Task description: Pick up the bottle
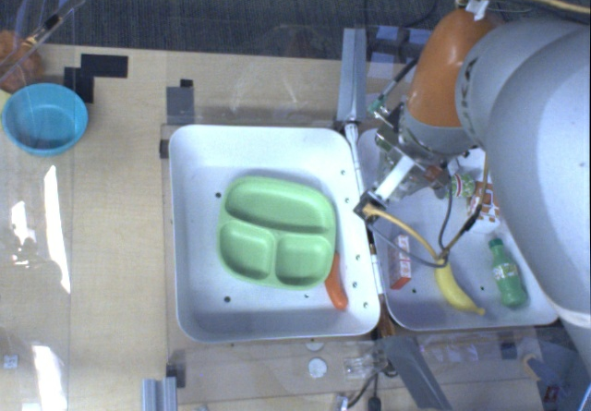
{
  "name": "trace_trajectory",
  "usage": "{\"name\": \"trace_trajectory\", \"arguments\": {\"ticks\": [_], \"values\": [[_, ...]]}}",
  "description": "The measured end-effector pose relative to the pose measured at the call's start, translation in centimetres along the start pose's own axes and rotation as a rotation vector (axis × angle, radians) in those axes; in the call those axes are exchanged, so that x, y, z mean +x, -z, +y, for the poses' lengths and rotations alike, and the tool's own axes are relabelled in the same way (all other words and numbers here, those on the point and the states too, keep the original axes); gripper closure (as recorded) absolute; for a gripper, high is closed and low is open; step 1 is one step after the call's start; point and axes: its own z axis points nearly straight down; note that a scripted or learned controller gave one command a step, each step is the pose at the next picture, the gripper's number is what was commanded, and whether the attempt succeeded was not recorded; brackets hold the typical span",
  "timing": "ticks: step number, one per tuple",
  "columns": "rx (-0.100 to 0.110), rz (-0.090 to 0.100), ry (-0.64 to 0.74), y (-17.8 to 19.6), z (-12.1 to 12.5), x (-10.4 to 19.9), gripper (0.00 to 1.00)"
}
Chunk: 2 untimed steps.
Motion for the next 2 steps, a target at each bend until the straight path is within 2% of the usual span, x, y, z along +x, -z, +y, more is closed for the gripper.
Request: {"name": "trace_trajectory", "arguments": {"ticks": [1,2], "values": [[-0.002,0.004,-0.400,10.5,-0.5,6.4,1.00],[0.000,0.002,-0.519,2.7,-5.3,8.5,1.00]]}}
